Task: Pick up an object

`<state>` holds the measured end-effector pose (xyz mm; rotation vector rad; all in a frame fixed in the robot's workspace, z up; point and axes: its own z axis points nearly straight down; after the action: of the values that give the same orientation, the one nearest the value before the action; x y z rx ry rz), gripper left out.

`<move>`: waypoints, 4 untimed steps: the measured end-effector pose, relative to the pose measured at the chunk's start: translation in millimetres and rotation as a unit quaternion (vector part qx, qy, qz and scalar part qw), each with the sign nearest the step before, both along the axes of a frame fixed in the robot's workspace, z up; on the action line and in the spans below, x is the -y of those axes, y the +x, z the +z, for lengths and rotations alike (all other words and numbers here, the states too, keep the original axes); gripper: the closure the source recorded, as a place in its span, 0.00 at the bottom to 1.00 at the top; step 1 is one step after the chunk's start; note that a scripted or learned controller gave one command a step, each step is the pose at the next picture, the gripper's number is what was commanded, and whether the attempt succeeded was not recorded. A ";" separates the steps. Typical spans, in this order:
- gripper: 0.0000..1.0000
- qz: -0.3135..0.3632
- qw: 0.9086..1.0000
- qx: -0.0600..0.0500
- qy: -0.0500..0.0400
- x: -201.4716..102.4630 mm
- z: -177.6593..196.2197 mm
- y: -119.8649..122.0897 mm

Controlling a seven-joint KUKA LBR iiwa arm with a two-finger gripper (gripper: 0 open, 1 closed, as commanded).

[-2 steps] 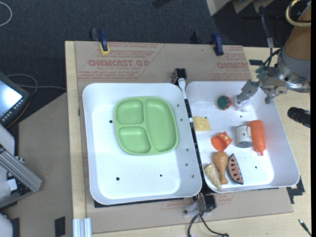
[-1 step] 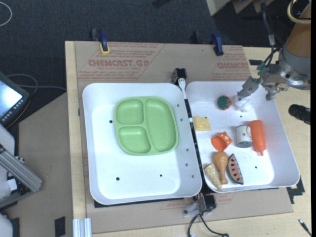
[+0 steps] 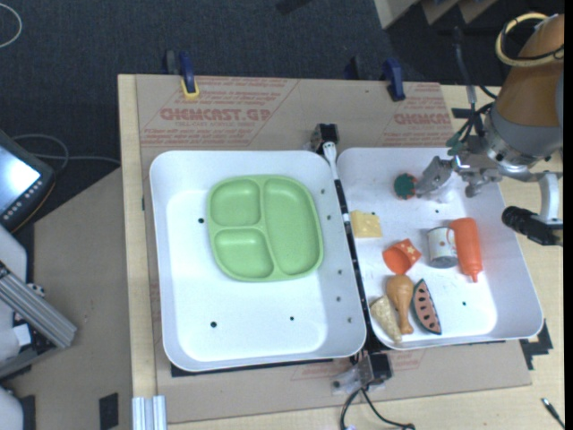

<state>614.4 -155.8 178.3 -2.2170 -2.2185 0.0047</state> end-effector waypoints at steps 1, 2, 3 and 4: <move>0.00 0.001 1.000 -0.001 0.000 -6.4 -59.1 5.9; 0.00 0.000 1.000 0.000 0.000 -7.4 -96.1 5.0; 1.00 0.000 1.000 0.003 -0.001 -7.0 -82.3 6.9; 1.00 0.000 1.000 0.005 -0.001 -7.0 -39.0 5.2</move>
<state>619.6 -148.8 139.2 -2.2245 -2.2247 -0.0039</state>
